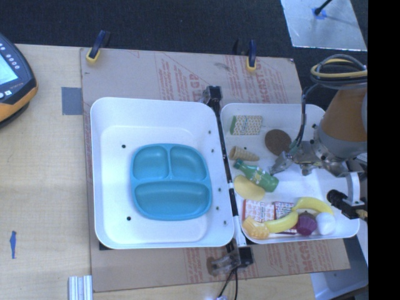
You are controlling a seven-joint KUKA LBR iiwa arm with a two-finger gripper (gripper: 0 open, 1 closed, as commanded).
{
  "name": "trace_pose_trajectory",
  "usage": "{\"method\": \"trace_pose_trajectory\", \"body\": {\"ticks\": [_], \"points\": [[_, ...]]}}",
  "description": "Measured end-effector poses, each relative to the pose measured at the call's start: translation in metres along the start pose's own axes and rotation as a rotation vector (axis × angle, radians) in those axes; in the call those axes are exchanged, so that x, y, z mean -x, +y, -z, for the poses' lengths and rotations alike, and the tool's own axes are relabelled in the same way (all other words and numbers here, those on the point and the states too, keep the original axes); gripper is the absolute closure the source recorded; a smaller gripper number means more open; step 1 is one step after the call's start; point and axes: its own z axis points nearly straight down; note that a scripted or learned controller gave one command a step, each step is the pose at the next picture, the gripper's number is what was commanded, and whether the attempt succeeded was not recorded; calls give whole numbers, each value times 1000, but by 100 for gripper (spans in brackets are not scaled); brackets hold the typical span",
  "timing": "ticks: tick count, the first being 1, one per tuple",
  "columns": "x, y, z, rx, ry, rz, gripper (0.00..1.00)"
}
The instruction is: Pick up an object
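Note:
My gripper (282,162) hangs low over the middle of the right bin (314,112), below the grey wrist with its orange band. It is just right of a green bottle (257,176) and just below a brown round disc (277,140). A small cone (243,153) lies to its left, and a green-and-white packet (247,125) sits at the bin's back. Along the front lie a banana (295,214), a yellow lemon-like piece (249,188), a red-and-white packet (265,210), a purple piece (306,224) and a white ball (326,223). I see nothing held in the gripper.
The left bin (106,167) holds a blue divided plate (170,181). Between the bins runs a black-clamped rim (223,161). Cables (337,67) loop above the arm at the right. A yellow-and-grey device (12,74) lies at the far left of the bench.

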Motion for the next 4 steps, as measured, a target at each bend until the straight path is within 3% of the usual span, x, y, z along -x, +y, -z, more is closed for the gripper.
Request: {"method": "trace_pose_trajectory", "body": {"ticks": [1, 2, 3, 4], "points": [[-30, 74, 3, 16, -2, 7, 0], [-28, 100, 3, 14, -2, 3, 0], [-29, -25, -1, -2, 1, -1, 0], [-74, 47, 2, 15, -2, 9, 0]]}}
